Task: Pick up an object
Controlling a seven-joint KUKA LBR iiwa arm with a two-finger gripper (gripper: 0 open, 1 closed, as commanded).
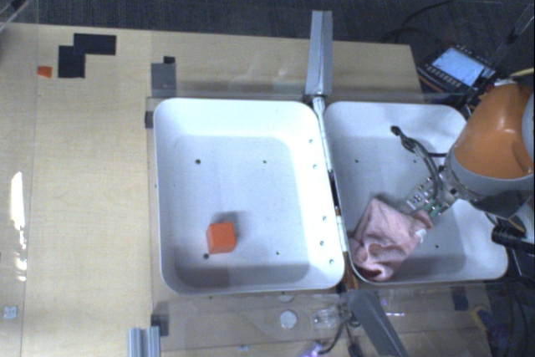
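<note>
A crumpled pink cloth [383, 236] lies in the right bin [376, 138], against its front left corner. My gripper [424, 205] hangs low over the cloth's right edge, reaching in from the right under the orange band of the arm [500, 136]. It seems to touch the cloth's upper right fold. An orange cube [221, 237] sits in the left bin [234, 130], toward its front left, far from the gripper.
A metal divider post [318, 54] stands behind the seam between the two bins. A dark cable [411, 143] curls over the right bin's back area. A small screen device [455, 68] sits behind the right bin.
</note>
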